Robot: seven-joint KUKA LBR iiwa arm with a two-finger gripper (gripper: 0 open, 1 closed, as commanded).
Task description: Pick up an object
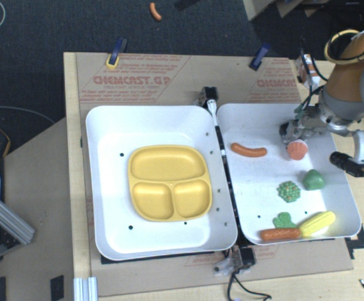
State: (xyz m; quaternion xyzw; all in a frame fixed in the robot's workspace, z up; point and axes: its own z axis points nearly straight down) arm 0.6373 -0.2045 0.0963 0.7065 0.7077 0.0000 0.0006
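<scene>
**A:** What did the thing under the gripper look like, and where was it?

**B:** It was a small salmon-pink rounded toy piece [297,150] with a paler top, lying on the floor of the right white bin [257,121], near that bin's far right side. The grey two-finger gripper [299,130] hung just above it, close to touching. Whether the gripper was spread or closed could not be made out, and nothing could be seen held in it.

**A:** And the bins, going left to right?

**B:** The left white bin [106,168], touching the right bin's left wall, held a yellow plastic plate with three compartments [170,182], and no toy lay in those compartments. In the right bin, an orange-red toy sausage [249,150] lay left of the pink piece. Nearer the front wall lay a second reddish toy sausage [280,234], with a green leafy toy vegetable [284,220] touching it from behind. A green knobbly toy broccoli head [289,191] sat behind those, apart from them. A yellow toy corn cob [317,223] lay at the right end of the front sausage, and a smooth green toy pepper [314,180] sat behind the cob, towards the right wall.

**A:** What about the surface and the room?

**B:** Both bins rested on a tan cardboard-coloured board with red lettering [138,77], clipped at its far edge by a blue-and-yellow clamp [114,54] and a blue clamp [259,58]. Beyond the board was dark carpet [56,17], where a small orange item [155,11] lay well behind the bins.
</scene>
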